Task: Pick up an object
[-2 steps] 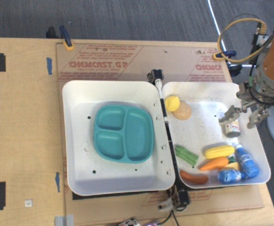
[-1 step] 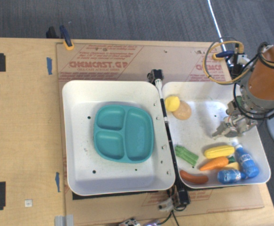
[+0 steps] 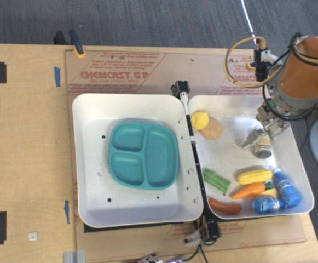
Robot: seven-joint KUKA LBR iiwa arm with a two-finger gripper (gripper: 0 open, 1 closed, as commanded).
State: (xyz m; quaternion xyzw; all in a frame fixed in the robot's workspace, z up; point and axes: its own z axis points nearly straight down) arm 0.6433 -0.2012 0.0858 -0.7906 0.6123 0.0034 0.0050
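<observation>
Camera view | gripper (image 3: 261, 137) spread, holding nothing | yellow corn (image 3: 254, 176) just below it

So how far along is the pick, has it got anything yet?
Nothing looks lifted yet. The claw is low in the right bin, over a small grey object, but a grip is not visible. The toy corn, carrot and blue bottles lie untouched. Grasp and lift remain.

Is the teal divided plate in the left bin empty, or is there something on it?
Empty. The teal plate shows three bare compartments in the left bin.
</observation>
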